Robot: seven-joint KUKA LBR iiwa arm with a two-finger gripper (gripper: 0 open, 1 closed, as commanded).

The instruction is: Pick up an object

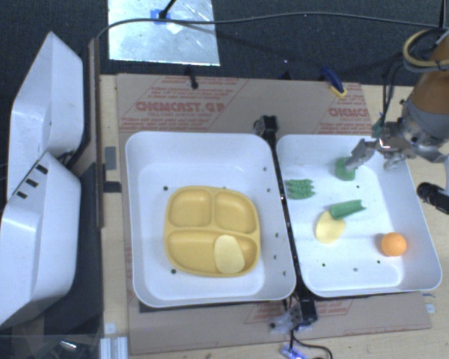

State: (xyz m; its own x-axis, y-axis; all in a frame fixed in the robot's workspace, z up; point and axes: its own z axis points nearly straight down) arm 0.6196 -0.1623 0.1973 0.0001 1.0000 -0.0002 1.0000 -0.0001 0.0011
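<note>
Desk (pixel 232 96): carrying two white bins side by side.
Arm (pixel 434 103): reaching in over right bin (pixel 411 223).
Claw (pixel 370 152): state I cannot tell; hovering by a green lump (pixel 345 170).
Green wedge (pixel 346 209): lying mid-bin, long axis running left-low to right-high; probably light, stiff plastic; pinching across its narrow width looks best.

Light bright, even, from overhead. White bins (pixel 209 144) near blown out, little surface detail. Foil sheet (pixel 163 21) at top throws patchy glare. Shadows soft, short, under yellow tray (pixel 209 230). Dark floor (pixel 37 6) murky. Overall picture slightly soft, grainy; arm (pixel 434 88) at right blurred.
</note>
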